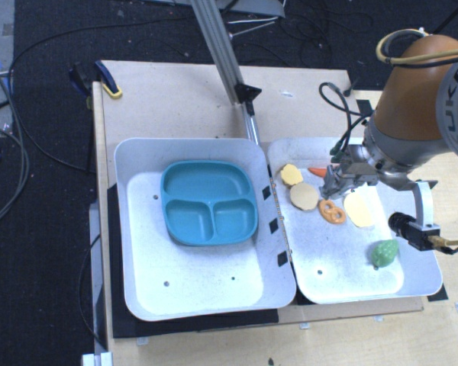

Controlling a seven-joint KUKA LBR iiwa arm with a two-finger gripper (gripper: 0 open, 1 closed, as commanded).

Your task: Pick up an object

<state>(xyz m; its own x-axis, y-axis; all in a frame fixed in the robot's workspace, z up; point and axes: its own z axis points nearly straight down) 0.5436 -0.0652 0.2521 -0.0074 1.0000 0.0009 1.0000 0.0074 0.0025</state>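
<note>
The right bin [343, 277] holds several small food-like pieces. A yellow piece [291, 175] and a tan round piece [304, 197] lie at its left. An orange pretzel [332, 212] lies near the middle, a pale yellow piece [359, 210] to its right, a small red-orange piece [317, 171] behind, and a green piece [384, 254] toward the front right. My gripper [333, 187] hangs low over the bin, just above the pretzel and beside the tan piece. I see nothing held in it.
The left bin [137, 280] carries a blue three-compartment tray [210, 203]. A slanted metal pole [221, 44] rises from the bins' far edge. The arm's wrist and a black attachment [409, 231] hang over the right bin's right half.
</note>
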